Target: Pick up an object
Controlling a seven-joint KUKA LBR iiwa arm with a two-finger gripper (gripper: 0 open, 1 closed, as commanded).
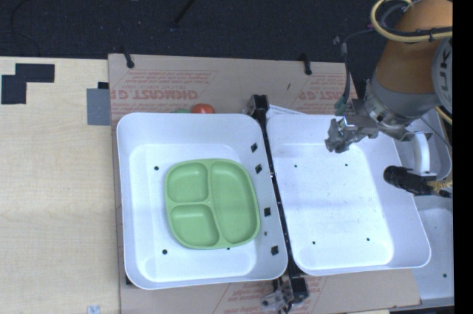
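Note:
A green plate [211, 202] with three compartments lies flat in the middle of the left bin [140, 157]. My gripper [338, 140] hangs over the upper right part of the right bin [355, 246], well to the right of the plate. I see nothing between its fingers, and the gripper is too small and dark to read further. A small red and green object [199, 109] peeks out just behind the far rim of the left bin.
A black divider [267, 187] with clips runs between the two bins. Both bins rest on a cardboard sheet [214, 83]. A black handle-like part [405, 178] juts over the right bin's right wall. Light wooden bench lies to the left.

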